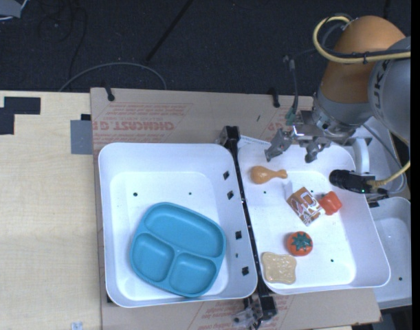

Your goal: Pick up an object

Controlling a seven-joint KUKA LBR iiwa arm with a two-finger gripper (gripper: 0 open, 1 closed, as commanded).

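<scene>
Camera view: the gripper (296, 145) hangs with jaws spread and bare above the right bin (374, 253); the toy drumstick (267, 175) just below lies unpicked

A light wooden desk (38, 205) sits under a brown cardboard sheet (175, 119). Behind it, the floor (161, 26) is dark, with thin cables (113, 67) lying across it.
</scene>
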